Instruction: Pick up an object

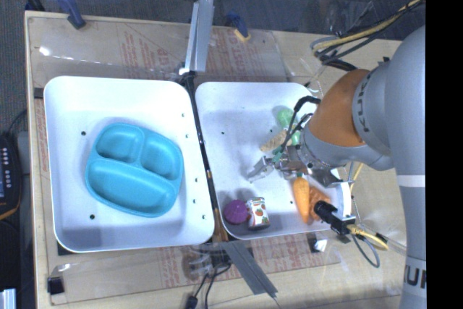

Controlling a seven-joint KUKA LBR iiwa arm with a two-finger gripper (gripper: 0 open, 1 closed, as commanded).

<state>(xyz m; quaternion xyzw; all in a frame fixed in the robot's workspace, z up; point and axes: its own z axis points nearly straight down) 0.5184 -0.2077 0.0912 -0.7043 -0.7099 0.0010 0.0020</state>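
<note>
Starting at the near edge of the right bin (217,127), a purple round object (235,211) and a small printed can or carton (257,213) lie touching each other against the front wall; both look like toy groceries, light, hard and smooth, so the rounded purple piece could roll or squirt out of a pinch, while the flat-sided can offers better faces to close on across its short width. Just to their right an orange carrot-like piece (302,199) lies lengthwise, tapered and probably slick plastic; I would take it across its thicker middle. Above these the gripper (269,164) reaches down into the bin from the grey arm with its orange band, and its metal fingers (255,171) appear spread apart with nothing clamped between them, their tips near the bin floor. Farther back a green object (283,115) sits partly hidden behind the wrist cables, its shape hard to read. Beyond the divider, the left bin (65,98) holds a glossy blue compartment tray (134,168), stiff moulded plastic with rounded corners.
</note>
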